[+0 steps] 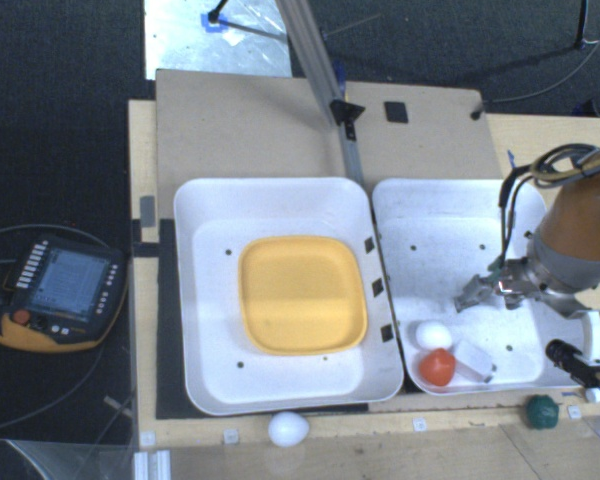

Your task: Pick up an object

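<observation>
A gripper point(477, 294) is seen poised over the right-hand bin point(430, 218), reaching in from the bin's far right side; whether its fingers are spread or closed cannot be told. Nothing is seen held. The likely targets are clustered at that bin's near edge: a white ball point(433, 335), a red ball point(438, 367) touching it, and a pale flat block point(475, 359) just beside the red ball. A yellow plate point(303, 294) is laid in the left bin point(205, 268), and a white egg-shaped object point(288, 429) and a green ball point(542, 411) are left outside the bins' near edge. A miss is judged possible: the crowded balls could be nudged apart and rolled away, or pinned against the bin wall.
</observation>
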Controlling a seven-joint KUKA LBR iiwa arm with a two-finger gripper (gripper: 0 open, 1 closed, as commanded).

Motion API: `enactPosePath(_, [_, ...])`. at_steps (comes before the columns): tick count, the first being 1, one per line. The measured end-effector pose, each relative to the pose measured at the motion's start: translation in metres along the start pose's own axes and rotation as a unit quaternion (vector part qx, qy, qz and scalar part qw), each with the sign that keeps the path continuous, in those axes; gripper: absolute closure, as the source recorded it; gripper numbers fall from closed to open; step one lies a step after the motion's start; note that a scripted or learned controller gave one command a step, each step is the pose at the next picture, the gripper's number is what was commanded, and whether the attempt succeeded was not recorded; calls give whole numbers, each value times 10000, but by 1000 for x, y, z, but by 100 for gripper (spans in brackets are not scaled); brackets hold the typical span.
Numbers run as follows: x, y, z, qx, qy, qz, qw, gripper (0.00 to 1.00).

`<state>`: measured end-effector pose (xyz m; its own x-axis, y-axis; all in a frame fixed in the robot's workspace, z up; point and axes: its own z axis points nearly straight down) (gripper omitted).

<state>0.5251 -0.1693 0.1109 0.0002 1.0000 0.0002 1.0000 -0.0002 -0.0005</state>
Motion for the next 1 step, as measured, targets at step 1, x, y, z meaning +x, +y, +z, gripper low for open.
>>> enactPosePath(1, [0, 0, 21, -4, -1, -2, 10000, 0])
